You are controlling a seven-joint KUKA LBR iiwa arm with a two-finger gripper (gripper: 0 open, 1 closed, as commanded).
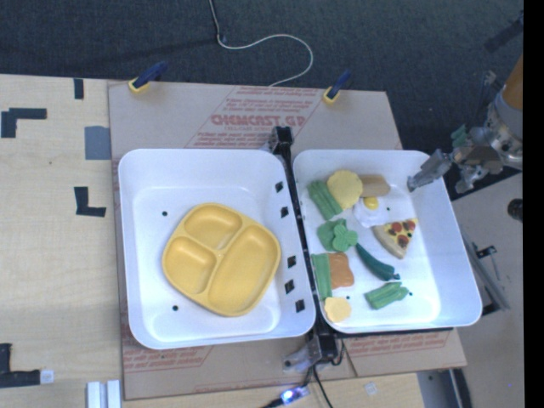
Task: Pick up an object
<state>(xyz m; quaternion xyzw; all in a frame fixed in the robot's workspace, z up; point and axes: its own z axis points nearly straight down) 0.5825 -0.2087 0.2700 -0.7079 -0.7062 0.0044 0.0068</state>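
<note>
Toy food pieces (364, 236) heaped in right bin (455, 266): glossy plastic pizza wedge (396, 237), yellow dome (344, 188), ribbed green pods, all well left of and below gripper (432, 172). Gripper poised over bin's upper right rim, grasping nothing; finger spread impossible to tell. In left bin (136, 228), smooth yellow compartment tray (221, 258).

Grey metal end effector (435, 170) with teal fittings, orange band above

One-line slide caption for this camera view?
Gripper poised at right bin's edge above toy food; yellow tray in left bin.
</note>
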